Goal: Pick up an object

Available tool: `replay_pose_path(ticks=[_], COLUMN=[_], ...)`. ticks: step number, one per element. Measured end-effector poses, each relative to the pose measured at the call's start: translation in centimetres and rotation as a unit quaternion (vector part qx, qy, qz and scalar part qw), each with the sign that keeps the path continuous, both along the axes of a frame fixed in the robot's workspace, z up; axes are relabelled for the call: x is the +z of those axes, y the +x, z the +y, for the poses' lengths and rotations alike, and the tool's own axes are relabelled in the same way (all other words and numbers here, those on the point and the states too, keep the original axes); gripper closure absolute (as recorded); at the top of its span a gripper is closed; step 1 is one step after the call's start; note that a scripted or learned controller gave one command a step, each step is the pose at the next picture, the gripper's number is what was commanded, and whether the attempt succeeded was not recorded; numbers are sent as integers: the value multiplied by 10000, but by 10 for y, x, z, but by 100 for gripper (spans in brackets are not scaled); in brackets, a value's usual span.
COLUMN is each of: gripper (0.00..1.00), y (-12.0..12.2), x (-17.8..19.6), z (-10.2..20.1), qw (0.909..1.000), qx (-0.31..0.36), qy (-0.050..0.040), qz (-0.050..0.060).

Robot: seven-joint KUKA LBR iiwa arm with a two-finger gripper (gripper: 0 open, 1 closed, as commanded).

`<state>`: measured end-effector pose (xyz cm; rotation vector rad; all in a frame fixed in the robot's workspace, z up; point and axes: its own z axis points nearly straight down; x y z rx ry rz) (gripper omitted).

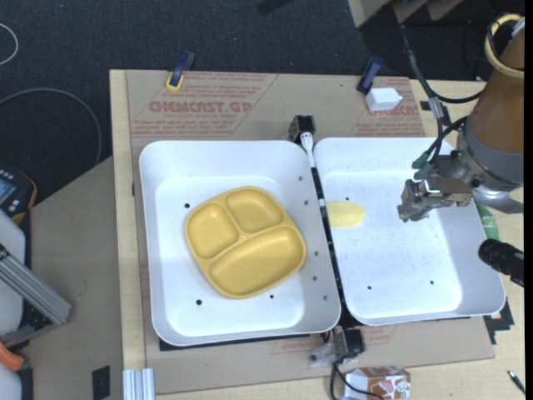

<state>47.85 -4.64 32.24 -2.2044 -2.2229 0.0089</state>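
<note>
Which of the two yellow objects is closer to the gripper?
The small pale yellow piece in the right bin, left of the gripper. The divided yellow plate lies farther, in the left bin.

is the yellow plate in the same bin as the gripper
No, the yellow plate lies in the left bin, while the gripper hangs over the right bin.

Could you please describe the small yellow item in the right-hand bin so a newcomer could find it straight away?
Start at the right shallow white bin. Near its left wall, beside the divide between the bins, lies a small flat pale-yellow oval piece. Unlike the large yellow three-compartment plate in the left bin, it is tiny, plain and undivided.
</note>
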Motion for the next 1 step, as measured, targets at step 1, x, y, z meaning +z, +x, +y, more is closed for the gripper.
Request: replay_pose_path(ticks=[1], gripper=[100], y=[5], x=[70], z=[122], qw=[9999], qx=[30], qy=[2], qz=[-105])
